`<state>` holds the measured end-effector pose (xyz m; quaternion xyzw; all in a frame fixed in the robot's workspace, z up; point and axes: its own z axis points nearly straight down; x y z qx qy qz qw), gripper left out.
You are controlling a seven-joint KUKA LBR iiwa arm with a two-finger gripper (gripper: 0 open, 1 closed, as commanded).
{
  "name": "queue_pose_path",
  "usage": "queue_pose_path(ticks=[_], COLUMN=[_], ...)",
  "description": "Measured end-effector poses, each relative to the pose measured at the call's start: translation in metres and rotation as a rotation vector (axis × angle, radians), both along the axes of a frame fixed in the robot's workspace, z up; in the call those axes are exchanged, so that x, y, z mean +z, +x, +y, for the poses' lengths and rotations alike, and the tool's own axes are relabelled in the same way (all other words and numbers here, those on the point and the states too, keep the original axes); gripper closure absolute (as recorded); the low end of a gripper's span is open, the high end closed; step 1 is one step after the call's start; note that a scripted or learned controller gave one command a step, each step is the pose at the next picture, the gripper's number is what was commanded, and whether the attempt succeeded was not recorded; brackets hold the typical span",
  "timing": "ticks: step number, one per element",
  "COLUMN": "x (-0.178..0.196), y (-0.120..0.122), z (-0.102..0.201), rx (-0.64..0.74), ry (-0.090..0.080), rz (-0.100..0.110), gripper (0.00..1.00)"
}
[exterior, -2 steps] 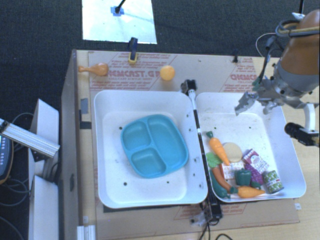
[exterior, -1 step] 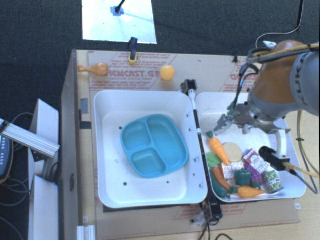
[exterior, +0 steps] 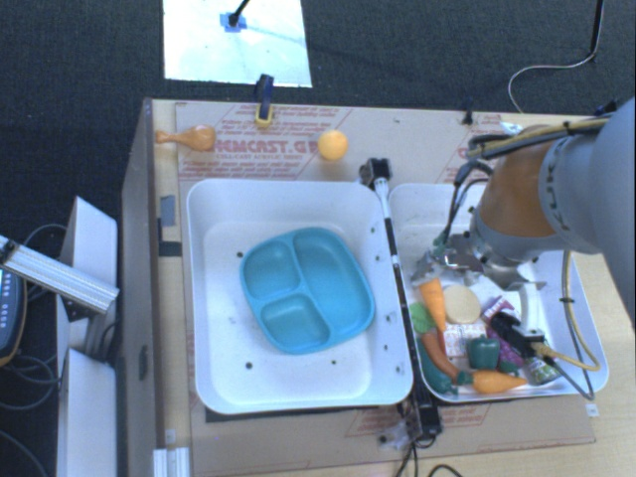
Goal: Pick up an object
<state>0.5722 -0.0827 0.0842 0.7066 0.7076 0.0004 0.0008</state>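
Arm (exterior: pixel 556 192) in from the right, hunched over the right bin (exterior: pixel 417 202); claw (exterior: pixel 475 263) down at the far end of the toy pile, fingers hidden under the wrist, can't tell if wide or narrow. Just near of it: carrot (exterior: pixel 433 297), pale round disc (exterior: pixel 461 304), green leafy pc (exterior: pixel 424 318), 2nd carrot (exterior: pixel 494 383) at the near edge. Left bin (exterior: pixel 214 266) holds a blue divided plate (exterior: pixel 306 288). Orange ball (exterior: pixel 333 145) on the surface, far side

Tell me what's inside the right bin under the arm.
The right bin holds a heap of toy food: an orange carrot, a pale round piece, a dark green piece. The arm covers the bin's upper part.
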Motion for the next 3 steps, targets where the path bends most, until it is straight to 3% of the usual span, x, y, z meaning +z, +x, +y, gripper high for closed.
queue_pose_path(ticks=[1,2,3], x=[0.000,0.011,0.101], y=[-0.023,-0.022,0.021], z=[-0.004,-0.003,0.043], rx=[0.000,0.001,0.003], ry=[0.000,0.000,0.001], rz=[0.001,-0.002,-0.002], gripper=[0.00,1.00,1.00])
